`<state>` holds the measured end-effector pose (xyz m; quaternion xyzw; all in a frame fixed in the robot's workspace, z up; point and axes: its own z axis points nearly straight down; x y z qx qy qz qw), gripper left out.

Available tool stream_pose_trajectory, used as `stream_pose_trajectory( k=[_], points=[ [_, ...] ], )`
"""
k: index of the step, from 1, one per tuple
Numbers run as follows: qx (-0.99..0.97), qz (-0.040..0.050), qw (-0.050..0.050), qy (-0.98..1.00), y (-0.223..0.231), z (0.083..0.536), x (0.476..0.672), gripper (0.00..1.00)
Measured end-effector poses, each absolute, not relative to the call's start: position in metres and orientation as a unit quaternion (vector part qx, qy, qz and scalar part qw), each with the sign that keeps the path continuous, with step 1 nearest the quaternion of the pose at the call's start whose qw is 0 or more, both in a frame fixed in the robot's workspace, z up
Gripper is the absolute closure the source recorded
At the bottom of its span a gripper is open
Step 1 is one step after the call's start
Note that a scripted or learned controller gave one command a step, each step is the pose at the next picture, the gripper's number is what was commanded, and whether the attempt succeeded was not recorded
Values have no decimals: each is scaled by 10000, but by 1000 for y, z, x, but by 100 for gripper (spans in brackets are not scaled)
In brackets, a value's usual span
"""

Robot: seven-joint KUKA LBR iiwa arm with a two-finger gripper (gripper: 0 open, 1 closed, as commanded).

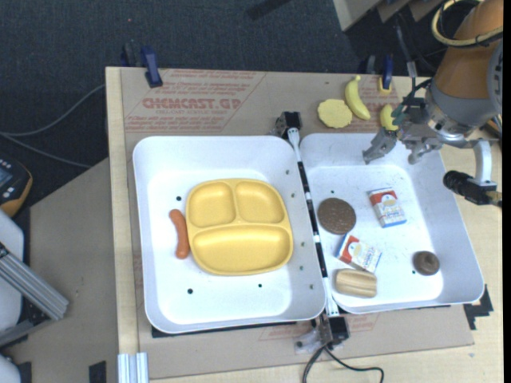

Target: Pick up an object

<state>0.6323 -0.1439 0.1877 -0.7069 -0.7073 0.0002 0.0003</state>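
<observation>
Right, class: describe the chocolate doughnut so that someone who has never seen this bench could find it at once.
Start at the right-hand white bin, on the side where the pincer hovers. Go to its near right corner: the chocolate doughnut lies there, apart from the rest. Unlike the larger flat brown disc nearer the divider, it is small and dark, with a hole in its middle.
</observation>
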Motion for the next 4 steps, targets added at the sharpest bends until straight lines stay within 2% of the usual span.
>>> stream_pose_trajectory(
  k=[1,2,3,4],
  points=[
    [-7081,30,41,-7061,-174,78,623,0],
    [-7079,4,-11,-7063,-198,85,620,0],
    [-7064,4,18,-7078,-171,85,608,0],
    [-7070,-3,1,-7072,-172,95,609,100]
  ],
)
